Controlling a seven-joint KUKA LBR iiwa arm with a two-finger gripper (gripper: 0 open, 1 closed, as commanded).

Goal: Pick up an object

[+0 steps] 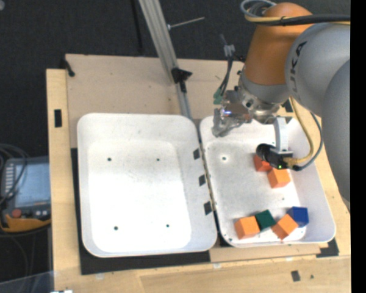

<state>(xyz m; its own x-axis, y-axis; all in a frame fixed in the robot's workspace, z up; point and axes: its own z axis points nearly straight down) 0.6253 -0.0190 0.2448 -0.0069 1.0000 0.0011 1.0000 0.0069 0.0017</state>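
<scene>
My gripper (222,126) hangs over the far left corner of the right bin (232,182), under the orange wrist band. No block is seen in it. A red-orange block (261,162) and an orange block (279,177) lie mid-bin, to the right of the gripper and nearer the front. Along the bin's front edge sit an orange block (247,226), a green block (265,219), another orange block (285,226) and a blue block (299,215).
The left bin (137,182) lies beside the right one. A slanted metal rail (165,47) runs from the top down to the gap between the bins. A black cable fitting (271,152) hangs from the arm above the red-orange block.
</scene>
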